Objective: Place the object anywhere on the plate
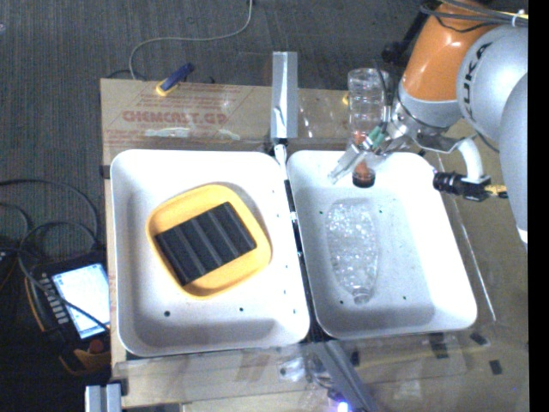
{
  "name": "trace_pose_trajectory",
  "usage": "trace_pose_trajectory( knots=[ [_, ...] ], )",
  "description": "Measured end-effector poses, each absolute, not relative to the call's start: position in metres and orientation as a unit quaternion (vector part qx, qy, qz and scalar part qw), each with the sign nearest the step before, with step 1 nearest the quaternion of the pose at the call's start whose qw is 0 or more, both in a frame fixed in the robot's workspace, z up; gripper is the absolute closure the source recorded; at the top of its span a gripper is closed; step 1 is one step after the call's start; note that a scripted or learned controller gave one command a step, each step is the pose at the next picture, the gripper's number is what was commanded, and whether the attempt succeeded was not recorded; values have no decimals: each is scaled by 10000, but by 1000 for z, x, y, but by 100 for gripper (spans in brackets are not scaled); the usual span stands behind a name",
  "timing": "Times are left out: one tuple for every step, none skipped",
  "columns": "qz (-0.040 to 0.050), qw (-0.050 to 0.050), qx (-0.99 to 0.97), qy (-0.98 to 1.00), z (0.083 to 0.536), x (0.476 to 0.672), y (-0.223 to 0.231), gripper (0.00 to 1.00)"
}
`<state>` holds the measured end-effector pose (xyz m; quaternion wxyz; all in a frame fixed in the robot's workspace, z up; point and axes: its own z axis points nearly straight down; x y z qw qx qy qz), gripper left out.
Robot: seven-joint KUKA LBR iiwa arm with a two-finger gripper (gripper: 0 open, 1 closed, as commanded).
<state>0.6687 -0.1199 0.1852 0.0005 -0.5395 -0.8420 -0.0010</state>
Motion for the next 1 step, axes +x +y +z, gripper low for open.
trace_pose_trajectory(
  knots=[
    [15,2,-6716,-7410,202,665,-158,100]
  ],
)
